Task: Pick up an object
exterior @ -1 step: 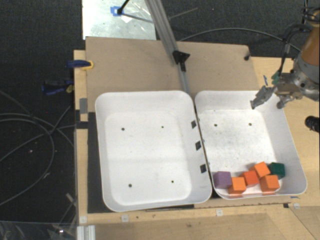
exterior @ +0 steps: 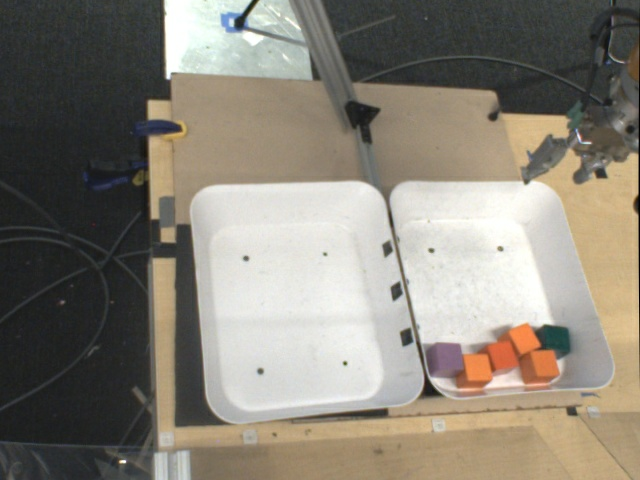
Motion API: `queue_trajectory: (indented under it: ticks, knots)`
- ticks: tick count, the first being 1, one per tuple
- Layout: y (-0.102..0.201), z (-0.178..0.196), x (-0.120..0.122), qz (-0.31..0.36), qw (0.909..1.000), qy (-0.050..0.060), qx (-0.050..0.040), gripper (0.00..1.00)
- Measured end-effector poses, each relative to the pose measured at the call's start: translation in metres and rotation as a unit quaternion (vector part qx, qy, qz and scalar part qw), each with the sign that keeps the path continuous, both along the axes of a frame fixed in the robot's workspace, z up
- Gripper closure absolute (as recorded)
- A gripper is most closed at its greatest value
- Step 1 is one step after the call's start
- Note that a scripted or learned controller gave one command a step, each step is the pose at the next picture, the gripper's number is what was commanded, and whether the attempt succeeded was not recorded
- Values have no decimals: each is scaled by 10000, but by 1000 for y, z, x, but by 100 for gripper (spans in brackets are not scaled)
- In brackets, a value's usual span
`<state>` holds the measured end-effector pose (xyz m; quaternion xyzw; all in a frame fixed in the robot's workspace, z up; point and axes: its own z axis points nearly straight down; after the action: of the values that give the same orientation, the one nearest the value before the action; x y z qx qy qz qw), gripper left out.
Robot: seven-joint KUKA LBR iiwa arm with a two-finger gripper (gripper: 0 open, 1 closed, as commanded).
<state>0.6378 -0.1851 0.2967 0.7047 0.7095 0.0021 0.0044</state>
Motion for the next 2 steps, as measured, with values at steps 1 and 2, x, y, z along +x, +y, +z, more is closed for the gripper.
queue_trajectory:
  ticks: [1,2]
  knots:
    - [1,10,-1,22,10000,6,-2,100]
    - [72,-54,-30,21,10000,75,36,100]
